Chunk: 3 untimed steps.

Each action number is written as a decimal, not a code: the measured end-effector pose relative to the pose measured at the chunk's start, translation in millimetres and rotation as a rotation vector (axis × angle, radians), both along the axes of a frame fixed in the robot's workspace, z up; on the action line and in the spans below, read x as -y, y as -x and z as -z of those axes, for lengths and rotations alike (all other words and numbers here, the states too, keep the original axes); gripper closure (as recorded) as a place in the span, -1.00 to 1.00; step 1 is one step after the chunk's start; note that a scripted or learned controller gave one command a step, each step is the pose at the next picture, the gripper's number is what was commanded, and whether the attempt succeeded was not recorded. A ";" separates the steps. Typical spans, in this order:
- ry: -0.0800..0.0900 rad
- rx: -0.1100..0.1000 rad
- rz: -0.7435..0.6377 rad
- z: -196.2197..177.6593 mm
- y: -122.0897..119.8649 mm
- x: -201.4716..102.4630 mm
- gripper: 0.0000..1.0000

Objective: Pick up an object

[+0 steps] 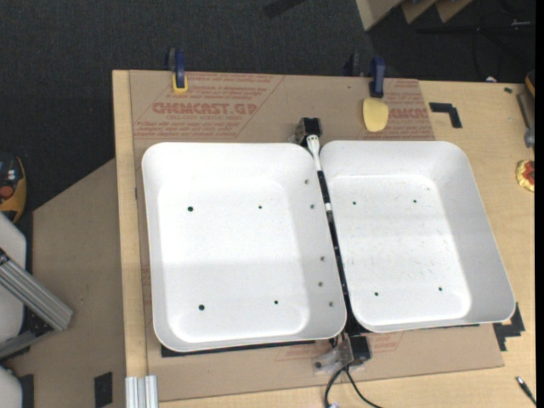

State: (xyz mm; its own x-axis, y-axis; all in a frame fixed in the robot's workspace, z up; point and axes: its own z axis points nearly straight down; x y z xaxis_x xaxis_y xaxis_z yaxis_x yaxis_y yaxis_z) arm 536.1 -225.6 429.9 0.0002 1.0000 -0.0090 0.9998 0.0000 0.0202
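A small yellow piece [375, 115] was seen lying on the table [255, 100], just beyond the far rim of the right bin [476, 228] and beside a blue clamp [377, 75]. Whether the jaws were open or closed could not be told. A grasp made inside either bin would probably be closed on nothing, since the piece was placed outside both.

So there are two shallow white bins sitting side by side on a brown worktop [255, 100] with red CHEMCAST lettering across the far side. The left bin [170, 228] and the right bin [476, 219] touch along the middle, with a thin black strip [327, 219] running down that seam. Two blue clamps [178, 60] grip the far edge, and a small yellow thing [375, 114] lies just below the right one.
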 end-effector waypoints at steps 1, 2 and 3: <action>-0.004 -0.014 -0.001 0.1 -1.2 -1.2 1.00; -0.012 -0.028 -0.004 105.7 -40.3 -32.4 1.00; 0.002 0.001 0.000 -91.5 -38.4 0.0 1.00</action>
